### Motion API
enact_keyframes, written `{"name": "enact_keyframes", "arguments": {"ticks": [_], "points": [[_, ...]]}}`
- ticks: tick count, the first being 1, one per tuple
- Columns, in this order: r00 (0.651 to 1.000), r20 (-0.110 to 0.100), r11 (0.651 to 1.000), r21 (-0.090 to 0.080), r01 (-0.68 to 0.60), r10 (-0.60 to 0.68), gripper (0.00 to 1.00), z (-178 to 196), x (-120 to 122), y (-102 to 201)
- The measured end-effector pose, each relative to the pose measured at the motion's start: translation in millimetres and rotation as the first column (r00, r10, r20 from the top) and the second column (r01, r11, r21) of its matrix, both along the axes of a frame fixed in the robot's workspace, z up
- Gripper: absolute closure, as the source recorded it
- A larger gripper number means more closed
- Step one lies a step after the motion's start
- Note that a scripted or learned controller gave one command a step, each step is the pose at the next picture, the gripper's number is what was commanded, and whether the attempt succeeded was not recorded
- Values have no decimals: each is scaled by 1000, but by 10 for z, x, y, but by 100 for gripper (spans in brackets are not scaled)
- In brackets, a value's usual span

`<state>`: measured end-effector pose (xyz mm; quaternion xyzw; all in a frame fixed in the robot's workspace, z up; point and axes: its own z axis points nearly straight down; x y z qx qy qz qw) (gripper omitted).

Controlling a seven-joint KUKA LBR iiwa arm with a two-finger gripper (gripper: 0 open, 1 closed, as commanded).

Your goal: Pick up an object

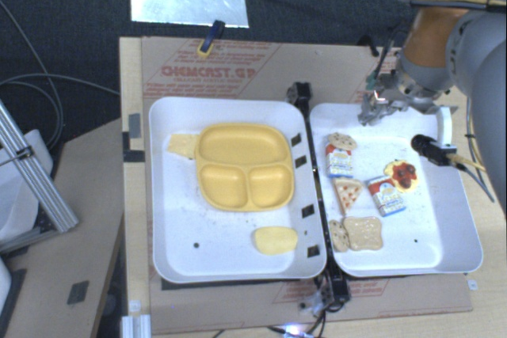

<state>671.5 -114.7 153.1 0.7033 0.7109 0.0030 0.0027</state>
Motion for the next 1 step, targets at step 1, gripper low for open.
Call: {"name": "enact_keyframes", "arguments": {"ticks": [1], "points": [[1000, -4, 1000, -1, 6, -6, 0, -32, -22, -51]]}}
